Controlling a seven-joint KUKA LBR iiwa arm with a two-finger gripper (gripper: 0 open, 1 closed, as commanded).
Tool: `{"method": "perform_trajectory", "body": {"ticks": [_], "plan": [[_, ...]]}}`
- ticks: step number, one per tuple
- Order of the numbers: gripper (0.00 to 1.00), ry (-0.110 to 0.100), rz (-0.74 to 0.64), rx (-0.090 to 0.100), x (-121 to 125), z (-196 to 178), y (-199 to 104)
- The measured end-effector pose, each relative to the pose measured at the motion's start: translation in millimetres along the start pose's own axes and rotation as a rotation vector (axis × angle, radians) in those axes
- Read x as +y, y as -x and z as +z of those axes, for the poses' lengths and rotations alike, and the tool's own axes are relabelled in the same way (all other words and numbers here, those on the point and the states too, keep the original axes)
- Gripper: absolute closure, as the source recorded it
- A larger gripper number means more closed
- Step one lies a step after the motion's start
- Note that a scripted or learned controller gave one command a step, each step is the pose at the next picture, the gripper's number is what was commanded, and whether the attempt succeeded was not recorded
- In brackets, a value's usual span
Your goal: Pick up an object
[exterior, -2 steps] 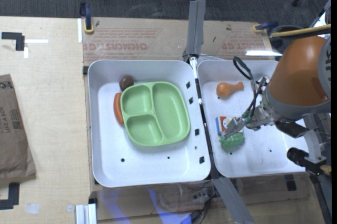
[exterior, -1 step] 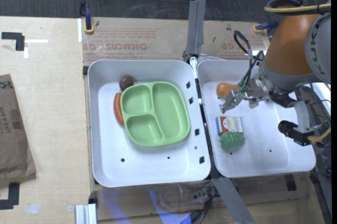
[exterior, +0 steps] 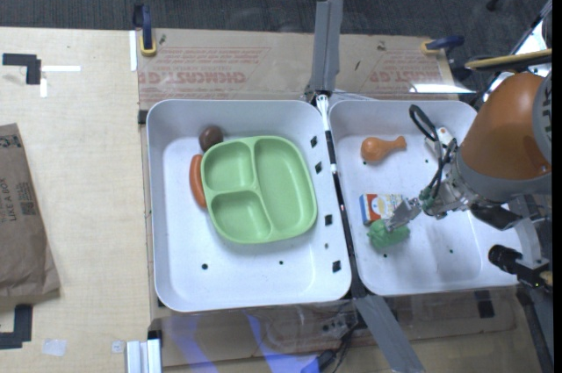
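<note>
My gripper [exterior: 399, 214] reaches in from the right and hangs low in the right bin [exterior: 457, 261], directly over a green leafy toy [exterior: 385, 236] and beside a small white, blue and red carton [exterior: 376, 206]. An orange chicken-leg toy [exterior: 383, 148] lies near that bin's far side. In the left bin [exterior: 176, 266] a green divided plate [exterior: 259, 187] sits on its floor, with an orange-red sausage-shaped toy [exterior: 196, 180] tucked along the plate's left edge and a brown round toy [exterior: 211, 137] at its top left.
The arm's orange band [exterior: 509, 130] and grey wrist loom over the right bin's right half. A grey divider strip [exterior: 327, 46] runs back from between the bins. Cardboard lies behind the bins and a brown paper bag [exterior: 22, 213] sits at far left.
</note>
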State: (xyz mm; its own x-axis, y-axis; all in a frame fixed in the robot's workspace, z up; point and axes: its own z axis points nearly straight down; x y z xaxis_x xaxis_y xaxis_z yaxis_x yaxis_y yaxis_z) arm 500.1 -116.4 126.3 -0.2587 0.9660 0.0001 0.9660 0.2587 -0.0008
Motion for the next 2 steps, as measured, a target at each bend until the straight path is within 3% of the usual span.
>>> {"method": "perform_trajectory", "body": {"ticks": [1, 2], "plan": [[0.0, 0.0, 0.068, 0.001, -17.3, 34.8, -21.1], [0.0, 0.0, 0.115, -0.001, 43.5, 34.9, 5.3]]}}
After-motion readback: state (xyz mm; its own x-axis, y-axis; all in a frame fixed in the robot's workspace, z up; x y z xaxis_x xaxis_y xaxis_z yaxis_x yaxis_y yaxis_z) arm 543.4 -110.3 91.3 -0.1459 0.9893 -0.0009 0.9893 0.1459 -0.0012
